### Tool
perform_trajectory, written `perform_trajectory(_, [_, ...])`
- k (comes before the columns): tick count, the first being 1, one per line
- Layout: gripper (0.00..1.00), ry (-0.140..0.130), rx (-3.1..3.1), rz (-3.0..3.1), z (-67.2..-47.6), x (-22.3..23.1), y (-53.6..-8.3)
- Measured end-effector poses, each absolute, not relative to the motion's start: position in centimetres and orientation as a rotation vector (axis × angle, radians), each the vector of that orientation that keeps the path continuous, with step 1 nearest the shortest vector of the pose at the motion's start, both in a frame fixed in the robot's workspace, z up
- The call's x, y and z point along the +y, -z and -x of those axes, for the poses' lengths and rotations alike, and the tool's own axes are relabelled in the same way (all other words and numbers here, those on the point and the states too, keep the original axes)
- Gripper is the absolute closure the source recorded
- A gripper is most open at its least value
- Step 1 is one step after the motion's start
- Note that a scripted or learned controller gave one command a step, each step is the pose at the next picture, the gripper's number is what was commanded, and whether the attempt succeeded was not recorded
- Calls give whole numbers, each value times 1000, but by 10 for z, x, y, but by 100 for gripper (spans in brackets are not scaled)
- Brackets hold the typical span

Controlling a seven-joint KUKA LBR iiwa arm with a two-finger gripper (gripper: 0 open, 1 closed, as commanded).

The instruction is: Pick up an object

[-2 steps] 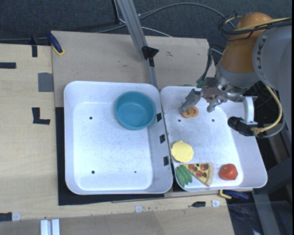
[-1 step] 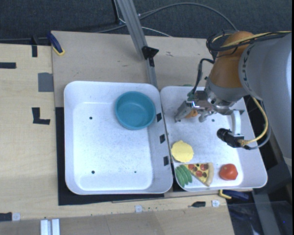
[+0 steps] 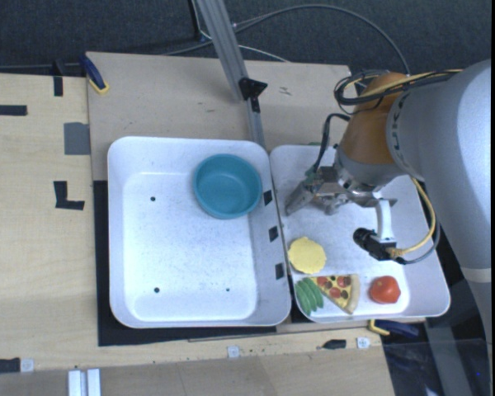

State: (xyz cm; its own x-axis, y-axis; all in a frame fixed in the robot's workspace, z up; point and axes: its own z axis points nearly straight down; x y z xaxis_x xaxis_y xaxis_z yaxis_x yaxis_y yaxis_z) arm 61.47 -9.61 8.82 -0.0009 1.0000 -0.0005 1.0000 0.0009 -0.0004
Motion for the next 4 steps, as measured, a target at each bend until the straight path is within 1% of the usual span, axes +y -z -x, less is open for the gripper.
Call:
perform_trajectory(1, [100, -1, 2221, -2219, -615, -96, -100])
perform_trajectory(2, [100, -4, 2219, -2218, -614, -100, -162])
perform_trajectory(3, [100, -4, 2220, -2219, -609, -94, -208])
perform_trajectory(4, [100, -3, 2220, -2219, -609, -94, -256])
